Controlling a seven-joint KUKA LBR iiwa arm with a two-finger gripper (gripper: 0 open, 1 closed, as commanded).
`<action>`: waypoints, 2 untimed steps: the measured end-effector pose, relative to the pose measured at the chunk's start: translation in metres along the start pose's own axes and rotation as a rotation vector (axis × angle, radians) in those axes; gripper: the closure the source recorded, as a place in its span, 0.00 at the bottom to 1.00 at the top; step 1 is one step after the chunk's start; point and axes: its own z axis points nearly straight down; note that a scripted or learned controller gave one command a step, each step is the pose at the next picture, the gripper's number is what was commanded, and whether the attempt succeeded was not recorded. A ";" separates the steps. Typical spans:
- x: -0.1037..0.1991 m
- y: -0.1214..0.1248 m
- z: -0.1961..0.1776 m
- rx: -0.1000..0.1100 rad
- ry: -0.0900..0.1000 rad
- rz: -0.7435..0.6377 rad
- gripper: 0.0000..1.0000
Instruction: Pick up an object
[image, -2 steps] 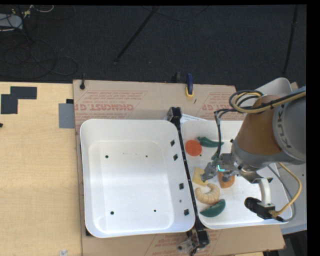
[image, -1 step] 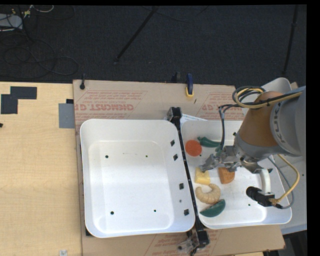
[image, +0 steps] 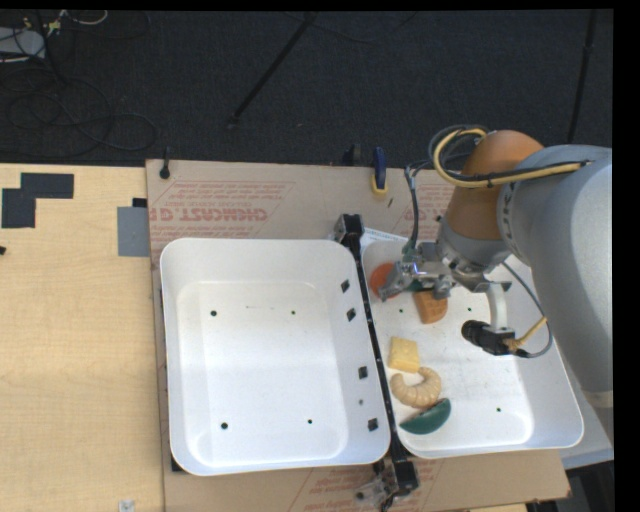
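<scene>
Green crescent (image: 428, 419) lies below beige curl (image: 417, 385); gripper (image: 425, 283) state unclear above orange block (image: 432, 307).

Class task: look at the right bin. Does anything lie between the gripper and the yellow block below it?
Nothing visible does. The gripper hangs over the top of the right bin, beside an orange piece and a red piece. The yellow block lies lower down, with bare bin floor between.
</scene>
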 end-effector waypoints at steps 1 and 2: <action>0.013 -0.001 -0.001 -0.002 -0.005 0.003 0.00; 0.011 -0.001 -0.001 -0.002 -0.002 0.004 0.00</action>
